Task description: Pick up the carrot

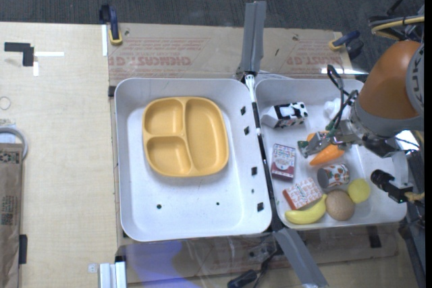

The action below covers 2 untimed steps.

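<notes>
The carrot point(328, 154), orange and short, lies tilted in the middle of the right bin point(395, 216). A small green and orange bit, maybe its leafy end, shows at its upper left. My gripper point(331, 140) reaches in from the right and sits directly over the carrot's upper side, touching or nearly touching it. The grey wrist and the orange band point(388, 84) hide the bin's right part behind it. I cannot make out whether the carrot is in its grasp.
Around the carrot in the right bin lie a cow-patterned carton point(290, 113), a pink box point(283, 162), a can point(335, 176), a lemon point(359, 190), a brown round fruit point(340, 206), a banana point(305, 213) and a red packet point(302, 193). The left bin point(135, 212) holds a yellow divided plate point(185, 136).
</notes>
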Tool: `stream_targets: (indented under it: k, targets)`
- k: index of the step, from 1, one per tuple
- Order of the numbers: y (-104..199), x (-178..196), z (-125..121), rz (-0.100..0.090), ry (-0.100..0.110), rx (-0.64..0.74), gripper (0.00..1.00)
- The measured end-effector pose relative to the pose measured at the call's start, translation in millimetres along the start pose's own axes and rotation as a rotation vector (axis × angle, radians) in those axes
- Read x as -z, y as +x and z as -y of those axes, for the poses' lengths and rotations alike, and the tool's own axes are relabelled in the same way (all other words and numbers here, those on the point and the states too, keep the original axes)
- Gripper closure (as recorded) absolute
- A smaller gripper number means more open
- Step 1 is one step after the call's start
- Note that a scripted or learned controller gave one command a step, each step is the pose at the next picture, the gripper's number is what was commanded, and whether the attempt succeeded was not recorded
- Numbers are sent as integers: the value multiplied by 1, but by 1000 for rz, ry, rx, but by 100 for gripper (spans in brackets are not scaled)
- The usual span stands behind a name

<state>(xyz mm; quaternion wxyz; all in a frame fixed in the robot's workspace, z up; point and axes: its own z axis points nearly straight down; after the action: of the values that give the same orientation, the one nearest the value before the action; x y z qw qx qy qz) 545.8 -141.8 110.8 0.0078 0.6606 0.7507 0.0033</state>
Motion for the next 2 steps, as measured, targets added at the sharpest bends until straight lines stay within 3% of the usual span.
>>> stream_targets:
  k: [1, 2]
  targets:
    - [23, -15, -4, -4, 2, 395, 0]
    - [19, -24, -86, -16, 34, 618, 0]
